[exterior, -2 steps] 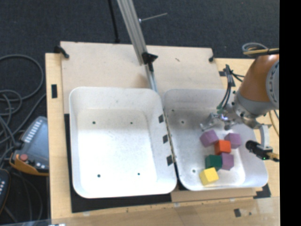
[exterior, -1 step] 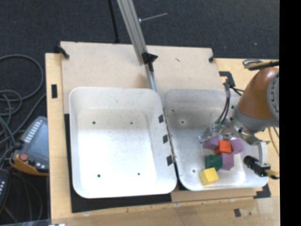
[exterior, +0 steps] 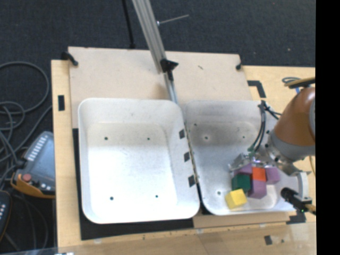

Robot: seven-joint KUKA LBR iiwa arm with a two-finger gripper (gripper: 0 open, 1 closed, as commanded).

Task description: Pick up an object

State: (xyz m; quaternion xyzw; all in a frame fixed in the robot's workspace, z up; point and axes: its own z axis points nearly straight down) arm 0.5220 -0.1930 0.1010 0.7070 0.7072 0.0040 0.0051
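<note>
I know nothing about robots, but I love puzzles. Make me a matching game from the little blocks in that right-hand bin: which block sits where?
Things:
1. yellow block
2. green block
3. orange block
4. gripper

Places:
A. right of the green block, on purple blocks
B. nearest the bin's front edge
C. just above the block cluster
D. directly behind the yellow block

Pairs: 1-B, 2-D, 3-A, 4-C

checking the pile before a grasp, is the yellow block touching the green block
Cannot tell. In the camera view the yellow block sits just below-left of the green block, edges meeting at this resolution; no plain gap or contact shows.
</note>
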